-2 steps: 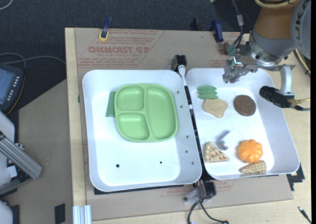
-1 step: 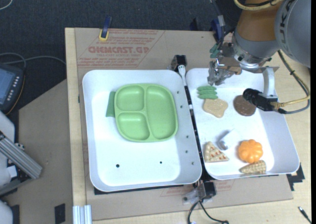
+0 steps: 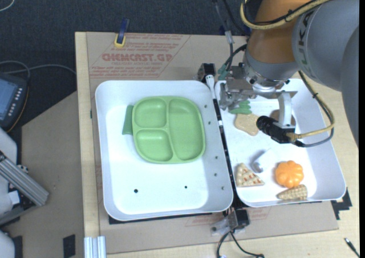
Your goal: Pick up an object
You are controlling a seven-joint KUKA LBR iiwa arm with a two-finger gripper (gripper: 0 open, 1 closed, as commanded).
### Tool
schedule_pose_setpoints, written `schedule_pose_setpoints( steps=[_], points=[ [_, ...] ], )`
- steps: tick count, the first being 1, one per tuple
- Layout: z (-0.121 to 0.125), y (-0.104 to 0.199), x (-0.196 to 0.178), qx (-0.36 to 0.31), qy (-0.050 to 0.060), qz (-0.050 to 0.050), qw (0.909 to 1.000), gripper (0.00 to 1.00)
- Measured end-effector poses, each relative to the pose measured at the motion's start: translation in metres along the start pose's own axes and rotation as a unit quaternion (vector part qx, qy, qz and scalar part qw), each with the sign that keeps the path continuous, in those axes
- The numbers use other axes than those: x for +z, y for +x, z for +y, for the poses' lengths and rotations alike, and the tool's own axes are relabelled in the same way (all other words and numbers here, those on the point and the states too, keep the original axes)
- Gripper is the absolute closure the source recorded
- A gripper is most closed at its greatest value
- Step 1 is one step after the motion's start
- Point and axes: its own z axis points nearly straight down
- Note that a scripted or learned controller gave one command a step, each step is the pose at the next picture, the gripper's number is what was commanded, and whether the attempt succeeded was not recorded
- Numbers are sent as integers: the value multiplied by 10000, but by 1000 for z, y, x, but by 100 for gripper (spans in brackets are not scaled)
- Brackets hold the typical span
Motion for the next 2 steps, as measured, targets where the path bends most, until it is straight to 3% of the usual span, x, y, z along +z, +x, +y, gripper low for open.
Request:
schedule_pose_setpoints(
  steps=[1, 2],
  points=[
    [-23, 55, 2, 0, -2, -1, 10000, 100],
    [-14, 50, -12, 14, -40, -8, 10000, 100]
  ],
)
